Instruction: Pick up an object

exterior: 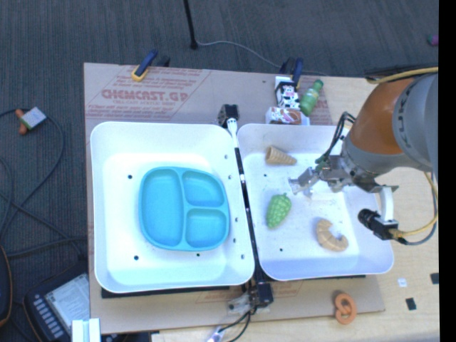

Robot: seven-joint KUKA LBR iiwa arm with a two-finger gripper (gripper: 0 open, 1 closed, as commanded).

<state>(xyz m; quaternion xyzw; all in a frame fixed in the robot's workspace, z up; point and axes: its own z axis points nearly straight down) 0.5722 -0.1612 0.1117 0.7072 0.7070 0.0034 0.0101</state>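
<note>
- You see the gripper [305, 182] right of centre in the frame, over the right bin [370, 262], with its two fingers spread apart and nothing between them.
- The arm [399, 130], grey with an orange band, comes in from the right edge and covers the bin's upper right part.
- Below and left of the fingers lies a green grape bunch [278, 210], near them but apart.
- A cone-shaped pastry [279, 156] sits in the upper left part of that bin, and a croissant [331, 235] lies toward its lower right; all three are well apart from one another.
- The left bin [114, 155] holds a blue divided plate [184, 208] lying flat near its middle.
- Both bins rest on a brown cardboard sheet [128, 95] with red lettering near its upper left.
- At the sheet's top edge you have a blue and yellow clamp [146, 63], a second blue clamp [297, 68], a green bottle [310, 97] and a small printed carton [286, 109].
- A pretzel [345, 308] lies on the cardboard below the right bin.
- The floor around is dark grey carpet [71, 20], with a black cable [187, 11] running down from the top and a small orange and grey object [30, 118] at the left edge.
</note>
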